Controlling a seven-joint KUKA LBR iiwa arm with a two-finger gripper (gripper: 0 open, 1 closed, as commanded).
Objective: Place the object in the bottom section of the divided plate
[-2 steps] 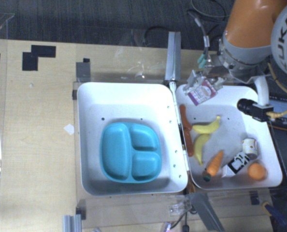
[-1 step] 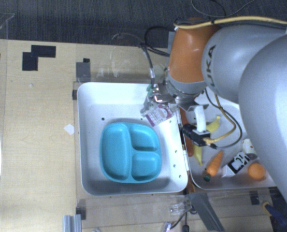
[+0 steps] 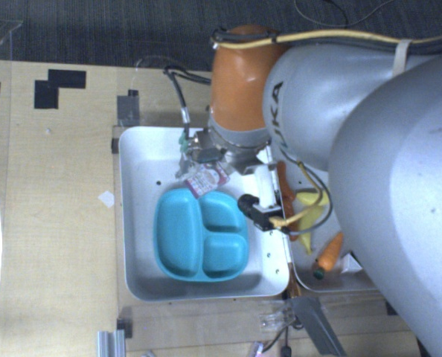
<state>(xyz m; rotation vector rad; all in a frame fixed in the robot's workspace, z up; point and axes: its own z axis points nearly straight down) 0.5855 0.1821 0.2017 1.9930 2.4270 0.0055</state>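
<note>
The camera looks down on a tan desk [image 3: 50, 199] with two shallow white bins side by side. The left bin [image 3: 135, 214] holds a blue divided plate [image 3: 200, 233], which lies flat near the bin's middle. The plate has one large section on the left of the view and two smaller ones stacked on the right; all three look bare.

The grey arm [image 3: 370, 162] reaches in from the right and covers much of the right bin [image 3: 310, 281]. Its orange band [image 3: 239, 80] sits above the wrist, over the far edge of the left bin. Below the wrist, the end effector [image 3: 205, 171] hangs just past the plate's far rim, over the bin floor. A small pinkish object [image 3: 204, 180] shows right at its tip, touching or overlapping the plate's upper edge. Whether the fingers are open or closed, and whether that object sits between them, I cannot tell; the wrist hides them.

A black cable [image 3: 178, 95] loops from the wrist toward the back of the desk. A black part [image 3: 254, 210] juts out beside the plate's right edge.

In the right bin, partly under the arm, lie a yellow item [image 3: 309, 208] and an orange carrot-like piece [image 3: 329, 253] nearer the front wall. Black marks [image 3: 61, 86] are on the desk at upper left.
</note>
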